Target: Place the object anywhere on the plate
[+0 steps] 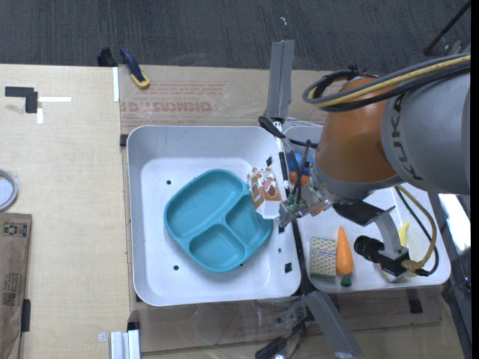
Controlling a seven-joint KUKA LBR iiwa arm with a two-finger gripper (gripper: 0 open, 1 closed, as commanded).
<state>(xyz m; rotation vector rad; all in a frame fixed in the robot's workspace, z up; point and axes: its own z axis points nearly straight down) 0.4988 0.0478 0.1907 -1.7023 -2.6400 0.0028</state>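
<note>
A blue divided plate [213, 219] lies in the left bin [150, 200]. A small white packet with brown and orange print [263, 188] hangs over the plate's right rim. My gripper [283, 212] is at the packet's lower right corner, shut on it, close to the wall between the two bins. The wrist and the orange band above hide most of the gripper.
In the right bin [430, 271] lie an orange carrot [343, 254], a pale speckled block [322, 256] beside it, and a blue and orange item [299, 164] partly under the arm. A blue and yellow clamp [133, 69] sits on the bench at the back.
</note>
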